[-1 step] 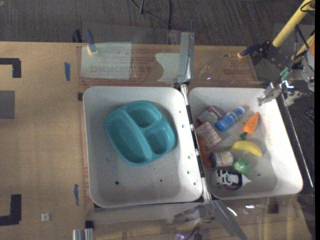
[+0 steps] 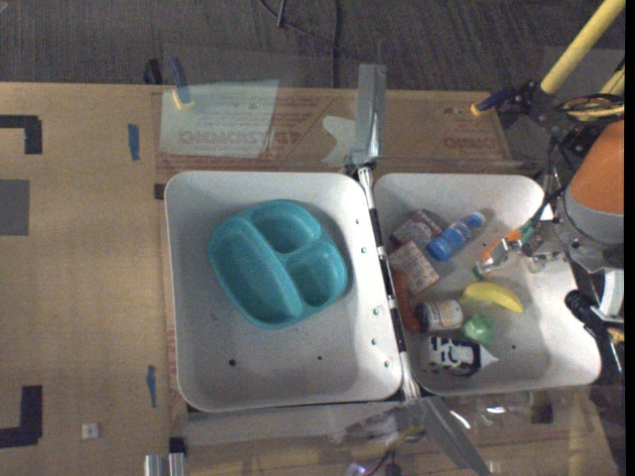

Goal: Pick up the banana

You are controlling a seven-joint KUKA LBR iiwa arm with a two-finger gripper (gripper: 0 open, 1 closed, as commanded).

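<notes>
Camera view: the banana [image 2: 493, 297] is lying flat in the right bin [image 2: 571, 360], roughly mid-floor, long axis running left-high to right-low. A green round item [image 2: 478, 328] is sitting just below it, nearly touching; a small jar [image 2: 440, 314] is lying just to its left. A blue bottle [image 2: 456, 234] and two packets [image 2: 414, 266] are crowding the upper left part of that bin, and a black-and-white item [image 2: 454, 353] is resting near the front wall.

The arm [image 2: 602, 181] is reaching in at the right edge, orange band showing. The end effector [image 2: 518, 245] seems to be hanging above and just right of the banana; whether it is apart or together cannot be told, too small and cluttered.

Judgement: the approach is wanting a descent over the banana's middle, closing across its short width, staying clear of the green item.

The left bin [image 2: 189, 296] is holding a teal divided plate [image 2: 279, 261].
</notes>
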